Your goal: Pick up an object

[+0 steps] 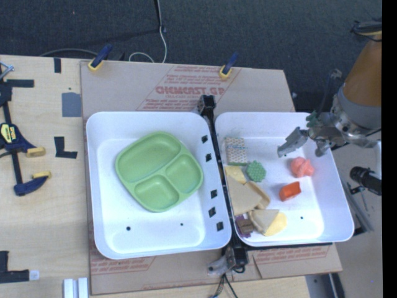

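Observation:
The right bin [329,228] holds several toy foods. Among them are a pink lump [301,166], a red-orange piece [289,191], a green broccoli-like piece [255,171], a checkered square [235,149], tan slices [248,196] and a yellow wedge [274,222]. My gripper [306,146] hangs over the back right of this bin, just above and behind the pink lump. Its fingers are spread open, with nothing between them.
The left bin [105,228] holds a green divided plate [159,171]. A black divider with clips [214,185] runs between the bins. Blue and yellow clamps [18,160] lie on the bench at far left. Cables trail at the back.

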